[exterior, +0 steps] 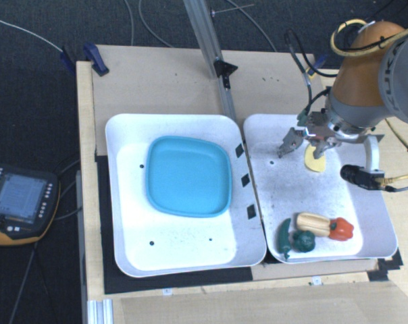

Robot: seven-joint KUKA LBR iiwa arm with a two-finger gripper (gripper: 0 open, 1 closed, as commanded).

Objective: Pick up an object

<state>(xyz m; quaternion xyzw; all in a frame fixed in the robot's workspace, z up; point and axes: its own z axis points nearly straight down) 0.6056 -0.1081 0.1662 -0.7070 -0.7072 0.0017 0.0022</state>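
My gripper (303, 146) hangs over the back part of the right bin (312, 198), its two fingers spread open with nothing between them. A pale yellow piece (315, 162) lies on the bin floor just under and right of the right finger (319, 149). At the bin's front edge lie a tan wooden stick (312, 223), a red pepper-like piece (341, 229) touching its right end, and a dark green piece (297, 239) to the left.
The left bin (126, 181) holds a blue square plate (188, 175). A metal pole (207, 39) slants over the bench behind the bins. A black cable part (358, 175) hangs from the arm at the right bin's right side.
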